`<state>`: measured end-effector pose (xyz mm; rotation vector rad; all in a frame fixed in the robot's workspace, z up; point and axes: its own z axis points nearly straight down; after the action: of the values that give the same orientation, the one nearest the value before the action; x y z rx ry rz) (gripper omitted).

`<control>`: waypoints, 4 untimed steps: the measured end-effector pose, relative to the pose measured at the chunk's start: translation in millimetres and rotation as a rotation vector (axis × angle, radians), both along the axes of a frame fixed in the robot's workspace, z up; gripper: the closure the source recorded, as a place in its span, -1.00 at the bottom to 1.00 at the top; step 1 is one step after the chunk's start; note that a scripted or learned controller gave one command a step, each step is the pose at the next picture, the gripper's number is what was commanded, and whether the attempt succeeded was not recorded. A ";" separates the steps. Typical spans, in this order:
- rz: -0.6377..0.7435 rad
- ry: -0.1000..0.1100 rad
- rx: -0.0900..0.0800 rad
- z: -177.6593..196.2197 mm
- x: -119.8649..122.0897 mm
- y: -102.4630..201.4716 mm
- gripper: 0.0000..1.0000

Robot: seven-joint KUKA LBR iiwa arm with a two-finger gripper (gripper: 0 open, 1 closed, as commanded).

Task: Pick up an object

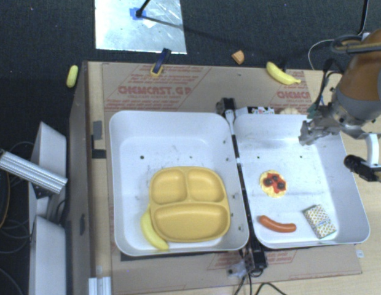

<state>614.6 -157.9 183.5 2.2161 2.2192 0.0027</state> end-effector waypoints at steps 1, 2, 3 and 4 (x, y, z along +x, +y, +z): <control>0.000 0.002 0.001 -1.1 -0.4 0.9 -1.00; 0.000 0.006 0.003 -69.6 -62.5 49.2 -1.00; -0.001 0.005 0.003 -99.5 -76.8 64.8 -1.00; 0.000 -0.001 0.002 -87.0 -74.4 64.2 1.00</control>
<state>540.3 -93.7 96.5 2.2174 2.2195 0.0063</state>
